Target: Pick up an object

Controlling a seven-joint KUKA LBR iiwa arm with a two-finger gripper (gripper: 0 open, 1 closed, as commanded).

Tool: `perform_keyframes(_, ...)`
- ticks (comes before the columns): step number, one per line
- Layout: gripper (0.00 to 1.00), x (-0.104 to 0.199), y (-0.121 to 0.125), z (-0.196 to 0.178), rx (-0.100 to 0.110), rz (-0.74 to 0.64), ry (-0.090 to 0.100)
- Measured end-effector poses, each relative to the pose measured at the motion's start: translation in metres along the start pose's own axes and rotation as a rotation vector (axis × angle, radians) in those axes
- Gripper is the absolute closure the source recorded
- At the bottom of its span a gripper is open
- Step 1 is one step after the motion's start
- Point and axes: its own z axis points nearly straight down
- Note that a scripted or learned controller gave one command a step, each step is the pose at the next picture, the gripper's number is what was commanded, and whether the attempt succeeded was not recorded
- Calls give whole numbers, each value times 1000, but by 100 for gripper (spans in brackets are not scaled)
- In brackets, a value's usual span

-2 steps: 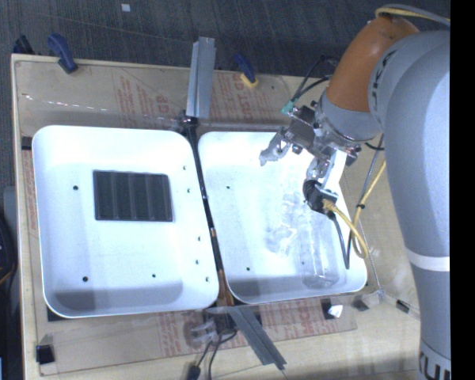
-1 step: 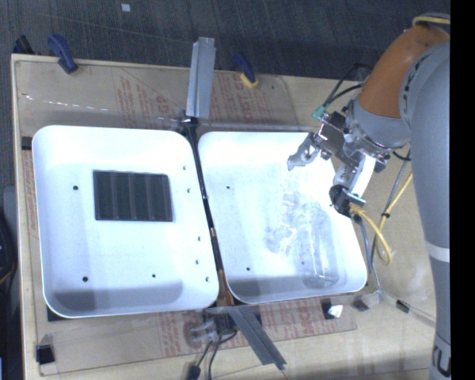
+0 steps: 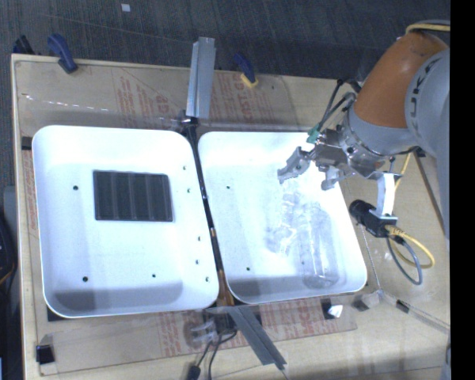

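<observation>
A dark grey ribbed rectangular block [image 3: 133, 195] lies flat in the left bin [image 3: 55, 283]. In the right bin [image 3: 237, 212] lie clear plastic items: a see-through bottle [image 3: 317, 248] lying lengthwise and a smaller crumpled clear piece [image 3: 282, 232] to its left. My gripper [image 3: 309, 173] hangs over the upper right part of the right bin, just above the clear items. It is open, its two fingers spread apart, and nothing sits between them.
A metal bar [image 3: 200, 77] stands at the back between the bins, and another metal bar [image 3: 253, 339] lies at the front. Blue clamps [image 3: 62, 54] hold the board's back edge. Black and yellow cables [image 3: 396, 236] hang beside the right bin's right wall.
</observation>
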Motion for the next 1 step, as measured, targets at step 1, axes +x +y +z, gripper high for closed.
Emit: perform_keyframes(1,0,1,-53,-88,-5,80,-1)
